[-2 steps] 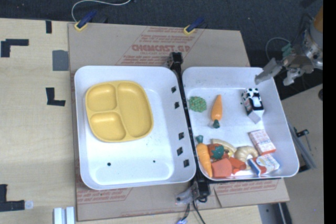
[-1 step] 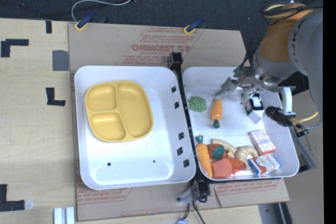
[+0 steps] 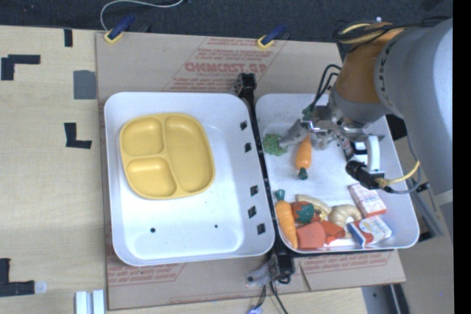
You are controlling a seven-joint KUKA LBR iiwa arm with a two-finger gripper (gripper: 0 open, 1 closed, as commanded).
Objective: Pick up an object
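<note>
Gripper (image 3: 307,130) sits low in the right bin (image 3: 401,232), clamped on the top of a toy carrot (image 3: 303,155) that hangs tip-down beside the broccoli piece (image 3: 274,145), apart from the toy-food pile (image 3: 324,220).

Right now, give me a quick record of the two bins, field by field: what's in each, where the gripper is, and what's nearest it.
left bin: yellow divided plate
right bin: carrot, broccoli piece, pile of toy foods and small packets along the near edge
gripper: over the right bin, just above the carrot
nearest item: carrot, lying loose on the bin floor
grasp: cannot tell
</note>
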